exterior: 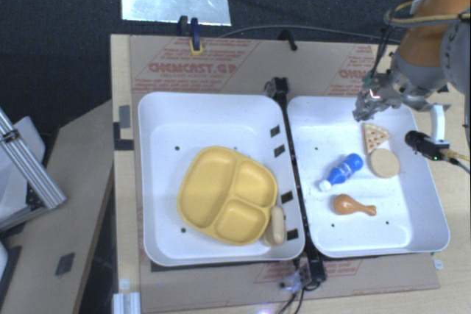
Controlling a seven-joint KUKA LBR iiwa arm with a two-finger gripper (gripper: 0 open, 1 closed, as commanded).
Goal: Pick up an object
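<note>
Nothing is picked up yet. The nearest candidate, a pizza slice (375,135), lies flat near the far edge of the right bin (419,232), just below my claw (366,111), which hangs over that bin's far rim. Whether my claw is open or closed, I cannot tell. Beside the slice sits a round cookie (384,162); nearer the middle lie a blue bottle (343,170) and a chicken drumstick (352,206). The left bin (158,158) holds a yellow tray (228,195) with a bread roll (277,225) against it. Choosing, descending, gripping and lifting all remain.

Pincer (366,108) over right bin (423,232), near pizza slice (375,136), blue bottle (344,170)
</note>
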